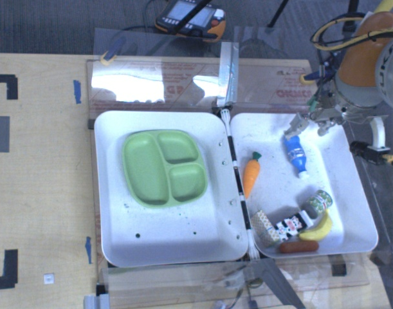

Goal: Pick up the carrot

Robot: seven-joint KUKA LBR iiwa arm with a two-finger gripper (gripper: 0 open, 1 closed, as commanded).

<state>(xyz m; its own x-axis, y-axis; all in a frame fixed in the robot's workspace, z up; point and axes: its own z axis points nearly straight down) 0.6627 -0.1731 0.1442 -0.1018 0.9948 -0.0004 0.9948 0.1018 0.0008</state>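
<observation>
Overhead slanted view of my bench with two shallow white bins side by side. My two-finger gripper [316, 122] hangs over the far right corner of the right-hand white bin [360, 192], its pale fingers spread apart with nothing between them; one fingertip lies just beside the top of a small blue plastic bottle with a white cap end [296, 152], though I cannot tell whether they touch.

The task's thing, an orange carrot with a green leafy top [250, 173], lies in the right-hand bin close against its left wall, beside the seam between the bins, green end pointing toward the far side. It lies well apart from my gripper, with bare white floor on its right.

Along the near edge of that bin, crowded together: a yellow banana [318, 229], a red sausage-shaped piece [298, 246], a black-and-white patterned carton [291, 224], a green-labelled can [318, 201] and a speckled grey block [264, 224]. Their printing is too small to read.

The left-hand white bin [112, 237] holds a light green three-compartment plastic plate [164, 167] with open floor all around it.

Behind the bins stand clear panels with faint red lettering [292, 90], illegible. A black-and-orange handheld device [190, 17] rests beyond them.
</observation>
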